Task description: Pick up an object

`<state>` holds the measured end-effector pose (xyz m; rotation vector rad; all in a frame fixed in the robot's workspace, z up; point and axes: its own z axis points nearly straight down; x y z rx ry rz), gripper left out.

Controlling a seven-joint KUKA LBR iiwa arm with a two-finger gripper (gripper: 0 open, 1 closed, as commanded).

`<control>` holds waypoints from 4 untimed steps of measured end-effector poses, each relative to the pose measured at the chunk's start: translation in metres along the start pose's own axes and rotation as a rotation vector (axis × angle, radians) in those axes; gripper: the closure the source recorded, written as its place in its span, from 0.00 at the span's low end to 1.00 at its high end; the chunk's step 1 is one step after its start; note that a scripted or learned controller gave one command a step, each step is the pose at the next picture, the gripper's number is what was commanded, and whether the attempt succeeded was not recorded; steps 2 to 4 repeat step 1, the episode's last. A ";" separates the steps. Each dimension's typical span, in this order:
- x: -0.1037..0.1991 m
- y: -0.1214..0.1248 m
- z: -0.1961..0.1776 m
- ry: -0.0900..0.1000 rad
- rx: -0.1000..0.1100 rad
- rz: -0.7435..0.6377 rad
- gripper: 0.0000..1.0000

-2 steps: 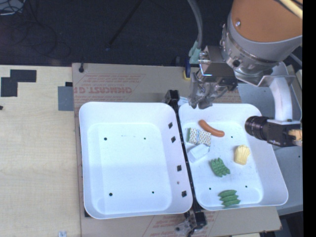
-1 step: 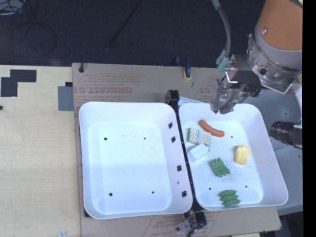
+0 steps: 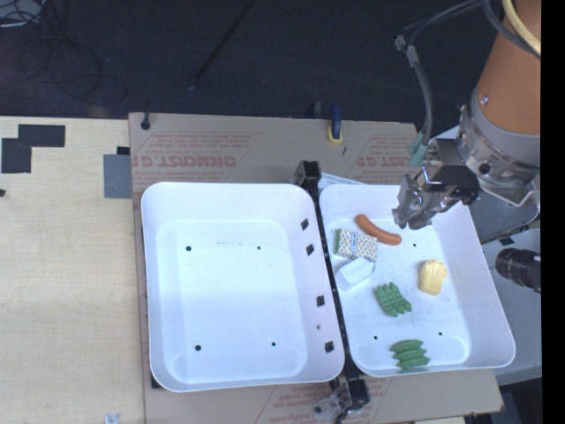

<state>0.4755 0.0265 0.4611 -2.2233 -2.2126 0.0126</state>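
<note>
The right bin [image 3: 477, 325] holds several small items: an orange sausage [image 3: 378, 230], a green-and-white patterned packet [image 3: 357, 245], a white block [image 3: 355, 271], a yellow corn piece [image 3: 432, 277], and two green pea pods [image 3: 392, 299] [image 3: 410, 352]. My gripper [image 3: 413, 215] hangs over the bin's upper part, just right of the sausage's right end and above it. I see nothing held between its fingers.
The left bin [image 3: 159, 237] sits beside the right one, divided by black clips [image 3: 310, 177] along the shared rims. Both rest on a cardboard sheet [image 3: 229, 153]. The grey and orange arm [image 3: 508, 104] enters from the upper right, with cables above it.
</note>
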 end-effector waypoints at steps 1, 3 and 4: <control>-0.002 0.098 0.094 0.000 -0.005 -0.005 1.00; -0.002 0.098 0.094 0.000 -0.005 -0.005 1.00; -0.002 0.098 0.094 0.000 -0.005 -0.005 1.00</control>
